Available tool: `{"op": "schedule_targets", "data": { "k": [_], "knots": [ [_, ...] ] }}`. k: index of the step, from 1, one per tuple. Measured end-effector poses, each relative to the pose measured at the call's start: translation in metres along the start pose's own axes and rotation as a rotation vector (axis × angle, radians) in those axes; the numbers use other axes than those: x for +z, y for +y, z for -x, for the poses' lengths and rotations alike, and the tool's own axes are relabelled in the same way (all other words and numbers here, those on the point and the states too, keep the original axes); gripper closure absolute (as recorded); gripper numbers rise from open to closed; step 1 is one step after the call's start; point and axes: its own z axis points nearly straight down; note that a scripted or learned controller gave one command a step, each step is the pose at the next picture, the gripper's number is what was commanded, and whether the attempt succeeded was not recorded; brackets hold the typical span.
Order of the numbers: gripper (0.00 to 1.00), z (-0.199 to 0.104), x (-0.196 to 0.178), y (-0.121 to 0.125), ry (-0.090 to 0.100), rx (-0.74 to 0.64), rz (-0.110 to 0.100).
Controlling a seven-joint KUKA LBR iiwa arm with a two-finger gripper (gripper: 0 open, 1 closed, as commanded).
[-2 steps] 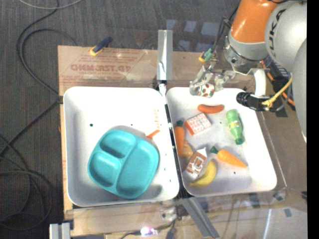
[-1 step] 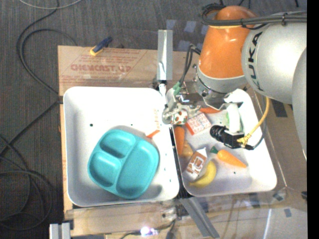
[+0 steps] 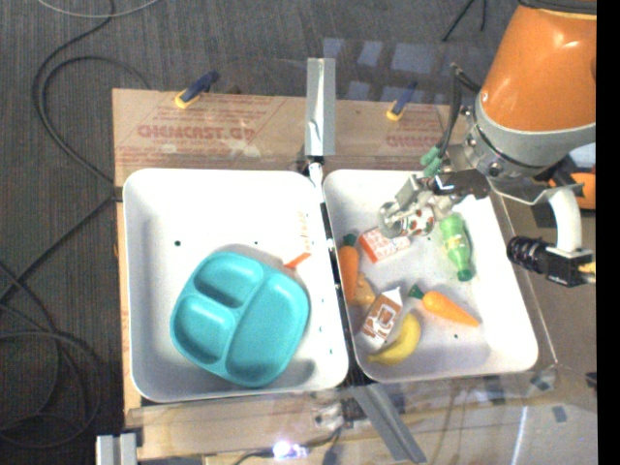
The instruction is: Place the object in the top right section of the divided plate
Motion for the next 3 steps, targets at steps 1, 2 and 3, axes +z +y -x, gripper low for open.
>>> {"op": "schedule_targets", "data": {
  "k": [1, 2, 3],
  "knots": [
    [1.00, 0.020, -0.044, 0.041, 0.001, 0.033, 0.000],
    [1.00, -0.067, 0.056, 0.073, 0.003, -0.152, -0.002],
    [1.00, -0.084, 0.136, 0.004, 0.003, -0.034, -0.005]
  ]
}}
